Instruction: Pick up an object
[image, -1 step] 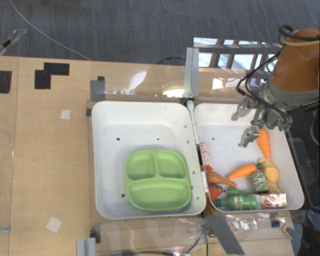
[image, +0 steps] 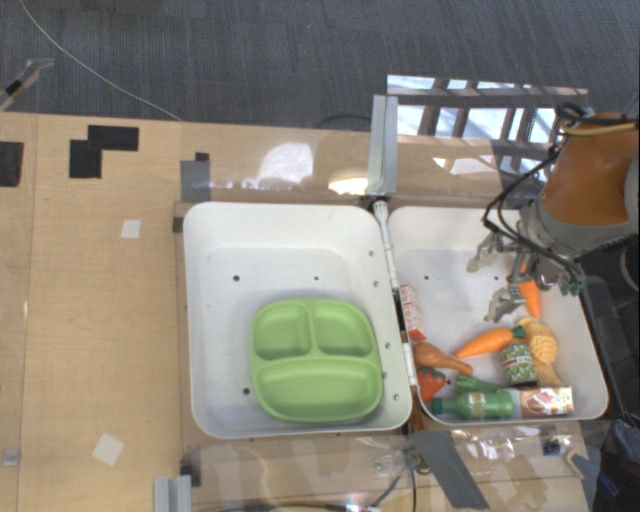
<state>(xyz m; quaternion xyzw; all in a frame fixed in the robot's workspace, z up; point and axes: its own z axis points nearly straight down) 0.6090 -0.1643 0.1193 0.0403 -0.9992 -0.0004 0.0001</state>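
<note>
Nearest the camera, along the near wall of the right bin (image: 596, 372), a green bottle (image: 487, 404) is laid on its side, its long axis running left to right, with a small packet (image: 548, 401) at its right end. Just beyond them a small green can (image: 517, 364) and a piece of toy corn (image: 542, 347) are seen, and an orange carrot (image: 485, 342) is laid at a slant, its tip pointing near-left. A drumstick-like toy (image: 438, 357) is found left of the carrot, beside the dividing wall.

The gripper (image: 517, 291) is poised over the right part of this bin, just far of the carrot and corn; a small orange piece (image: 530, 297) is seen at its fingers, though whether it is actually pinched cannot be told. The carrot is judged the closest loose target, lying near-left of the gripper.

A green divided plate (image: 316, 359) is set in the left bin (image: 215, 290). Both bins are carried on a pale wooden table (image: 90, 330), with dark carpet (image: 250, 50) beyond.
</note>
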